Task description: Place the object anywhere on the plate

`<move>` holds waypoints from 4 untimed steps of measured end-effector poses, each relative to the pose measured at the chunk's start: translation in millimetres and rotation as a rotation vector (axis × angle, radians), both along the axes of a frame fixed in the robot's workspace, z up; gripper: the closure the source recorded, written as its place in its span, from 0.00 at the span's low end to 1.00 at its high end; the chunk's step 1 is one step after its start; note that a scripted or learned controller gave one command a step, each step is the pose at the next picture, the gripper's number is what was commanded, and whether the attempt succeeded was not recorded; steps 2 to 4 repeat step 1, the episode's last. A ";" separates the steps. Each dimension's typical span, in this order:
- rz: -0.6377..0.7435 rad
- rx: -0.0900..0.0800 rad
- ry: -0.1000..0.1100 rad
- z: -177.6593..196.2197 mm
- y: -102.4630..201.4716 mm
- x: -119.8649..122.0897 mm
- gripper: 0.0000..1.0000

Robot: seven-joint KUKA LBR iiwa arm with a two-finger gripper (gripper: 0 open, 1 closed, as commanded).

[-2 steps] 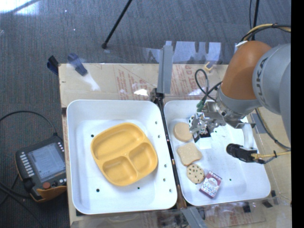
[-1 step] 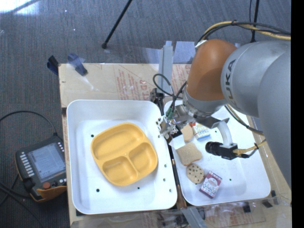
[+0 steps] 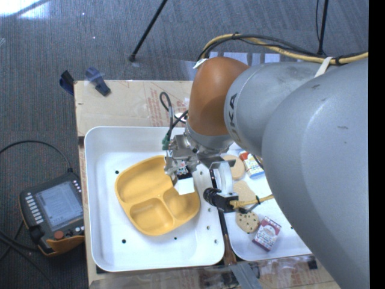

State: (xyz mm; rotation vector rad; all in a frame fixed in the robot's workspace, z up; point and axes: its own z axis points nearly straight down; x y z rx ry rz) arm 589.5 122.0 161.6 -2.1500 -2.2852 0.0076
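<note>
Plate (image 3: pixel 147 200) edge hidden under hand (image 3: pixel 180 172); fingers indistinct.

Readable markings
Dark "KUKA" lettering, sideways, on the grey arm (image 3: pixel 233 114); small carton (image 3: pixel 267 233) print too blurred.

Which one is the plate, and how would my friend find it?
Start at the left white bin, the one the grey arm hangs over. The plate lies flat in it, partly under the arm's wrist. It is the yellow thing with divided sections; the small snacks all sit in the other bin.
</note>
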 end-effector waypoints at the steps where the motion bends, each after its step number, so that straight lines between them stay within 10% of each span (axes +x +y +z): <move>1: 0.000 0.000 -0.001 0.3 0.0 0.2 0.00; 4: 0.000 0.000 -0.001 0.3 0.0 0.2 0.00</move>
